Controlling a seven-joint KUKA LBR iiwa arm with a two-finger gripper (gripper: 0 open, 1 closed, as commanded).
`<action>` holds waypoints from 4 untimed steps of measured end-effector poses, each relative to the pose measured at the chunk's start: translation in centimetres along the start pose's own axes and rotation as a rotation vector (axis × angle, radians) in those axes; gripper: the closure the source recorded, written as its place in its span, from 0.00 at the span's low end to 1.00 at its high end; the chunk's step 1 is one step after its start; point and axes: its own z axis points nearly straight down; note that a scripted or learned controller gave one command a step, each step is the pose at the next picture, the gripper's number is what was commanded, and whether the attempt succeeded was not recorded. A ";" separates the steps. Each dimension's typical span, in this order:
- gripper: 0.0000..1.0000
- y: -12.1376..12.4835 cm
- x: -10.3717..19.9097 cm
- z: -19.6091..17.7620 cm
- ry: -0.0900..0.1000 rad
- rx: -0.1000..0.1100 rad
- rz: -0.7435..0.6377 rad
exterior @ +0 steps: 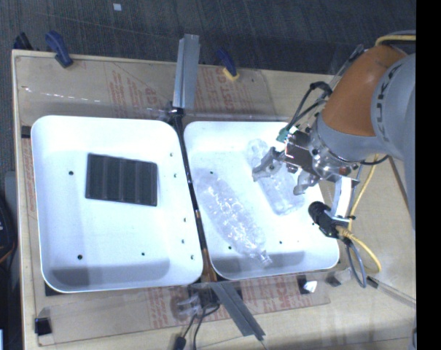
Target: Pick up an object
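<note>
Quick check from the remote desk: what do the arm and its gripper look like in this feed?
The grey KUKA arm carries a broad orange band above the wrist. Thin dark and green cables loop down to a metallic two-finger gripper with silver-grey fingers. A black knob-like fitting and yellowish cable hang below the wrist.

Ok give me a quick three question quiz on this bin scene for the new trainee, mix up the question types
1. True or false: the dark ribbed pad lies in the left bin.
2. Multiple choice: the clear crumpled plastic bottle lies (A) on the bench outside both bins, (B) in the right bin, (C) on the dark pad.
3. Short answer: which bin is the claw over, and what lies right beside it?

Key
1. True.
2. B.
3. The right bin, near its right side; a clear plastic object lies at the claw. Whether it is gripped cannot be told.
</note>
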 end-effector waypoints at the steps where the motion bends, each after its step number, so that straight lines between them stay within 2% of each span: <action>1: 0.00 -2.9 3.7 6.7 -0.002 0.000 0.030; 2: 0.00 1.0 -1.2 3.5 -0.001 -0.001 0.043; 3: 0.00 0.4 0.3 -2.8 -0.001 -0.004 -0.064; 4: 0.00 -0.4 1.0 -4.2 -0.001 -0.005 -0.024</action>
